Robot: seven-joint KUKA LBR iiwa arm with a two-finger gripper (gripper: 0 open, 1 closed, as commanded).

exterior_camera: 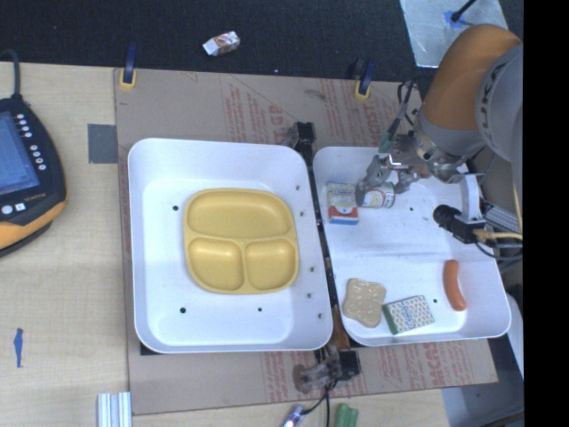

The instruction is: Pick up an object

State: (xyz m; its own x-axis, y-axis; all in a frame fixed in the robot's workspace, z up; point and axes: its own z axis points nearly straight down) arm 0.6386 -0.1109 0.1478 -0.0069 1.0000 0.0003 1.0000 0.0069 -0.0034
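Observation:
The right white bin (418, 238) holds several objects. Near its far left are a small white carton with red and blue print (341, 203) and a small pale can (382, 198). A tan biscuit (364, 301) and a green patterned packet (408, 314) lie at the front, and an orange sausage (454, 285) lies at the right. My gripper (384, 181) hangs low over the bin's far part, directly above the can and overlapping it in this view. The grey arm with its orange band (467, 69) reaches in from the upper right.
The left white bin (160, 318) holds a yellow divided plate (240, 240). A black fitting with cables (455, 222) juts over the right bin's right side. A teach pendant (22, 172) lies on the bench at the far left. Clamps (360, 76) hold the cardboard's back edge.

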